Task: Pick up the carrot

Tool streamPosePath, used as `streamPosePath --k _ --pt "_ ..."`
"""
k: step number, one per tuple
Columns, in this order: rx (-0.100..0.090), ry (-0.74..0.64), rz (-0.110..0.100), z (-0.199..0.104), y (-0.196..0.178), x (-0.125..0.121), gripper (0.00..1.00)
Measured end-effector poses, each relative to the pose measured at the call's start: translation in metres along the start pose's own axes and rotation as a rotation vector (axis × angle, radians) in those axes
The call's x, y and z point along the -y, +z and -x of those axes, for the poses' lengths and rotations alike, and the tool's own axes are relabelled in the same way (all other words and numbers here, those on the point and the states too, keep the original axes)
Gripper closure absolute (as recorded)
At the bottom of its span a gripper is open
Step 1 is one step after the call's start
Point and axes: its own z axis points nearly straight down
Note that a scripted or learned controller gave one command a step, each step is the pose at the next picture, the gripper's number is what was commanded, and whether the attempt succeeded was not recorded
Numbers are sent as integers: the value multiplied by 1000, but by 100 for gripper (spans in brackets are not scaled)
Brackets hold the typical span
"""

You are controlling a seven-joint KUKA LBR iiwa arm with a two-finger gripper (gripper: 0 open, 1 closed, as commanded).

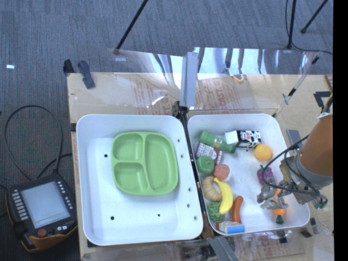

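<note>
The carrot is a small orange piece with a green tip, lying near the front right corner of the right bin. My gripper is low over it, coming in from the right, and its grey body covers the carrot's upper part. Orange shows both above and below the gripper's metal. Whether the carrot is held is not visible from this angle.
The right bin also holds a purple item just left of the gripper, a yellow fruit, a milk carton, a green bottle, a banana and a sausage. A green divided plate lies in the left bin.
</note>
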Motion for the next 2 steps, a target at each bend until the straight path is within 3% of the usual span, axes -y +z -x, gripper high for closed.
streamPosePath --k 1,2 --pt "2 -4 1 2 -10 -2 100" --pt "3 137 -1 17 -83 -78 100"
